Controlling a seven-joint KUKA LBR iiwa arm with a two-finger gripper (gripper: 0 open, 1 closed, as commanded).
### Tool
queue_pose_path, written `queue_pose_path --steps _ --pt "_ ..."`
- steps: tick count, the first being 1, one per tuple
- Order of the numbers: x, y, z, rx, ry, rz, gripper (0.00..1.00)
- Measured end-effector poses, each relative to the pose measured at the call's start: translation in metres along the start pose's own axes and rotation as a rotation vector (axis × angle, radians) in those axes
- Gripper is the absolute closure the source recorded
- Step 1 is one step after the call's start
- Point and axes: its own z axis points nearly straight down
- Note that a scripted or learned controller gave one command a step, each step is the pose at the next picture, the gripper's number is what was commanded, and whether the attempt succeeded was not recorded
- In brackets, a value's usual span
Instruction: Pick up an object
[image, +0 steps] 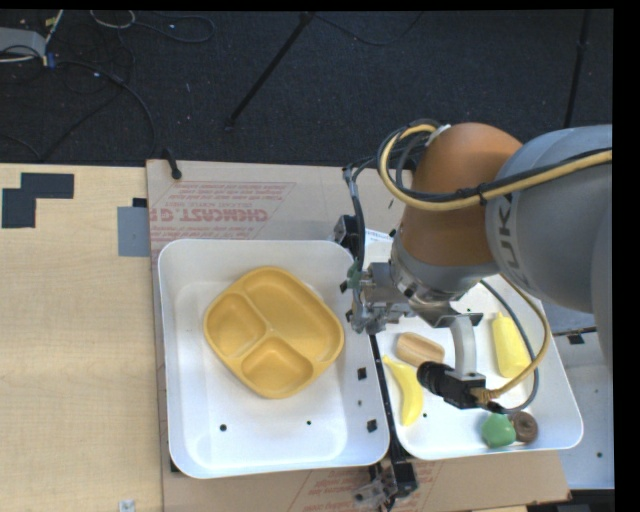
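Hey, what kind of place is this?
Probably a robotics lab bench for grasping trials: a grey and orange robot arm over two shallow white bins, a toy banana in one, and loose cables on the dark floor behind.

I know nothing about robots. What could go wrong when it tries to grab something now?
1. The gripper hovers over the rims where the left bin and right bin meet; lowering there, it may hit plastic rather than an object.
2. The banana and bun lie close together by that wall, so a grab could nudge one or catch both.
3. The green ball sits beside a brown ring in the corner and might roll away if touched.
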Motion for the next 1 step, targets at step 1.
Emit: queue_pose_path --steps 1 --pt "0.0535 -0.0199 0.0144 0.001 -0.001 0.001 1.0"
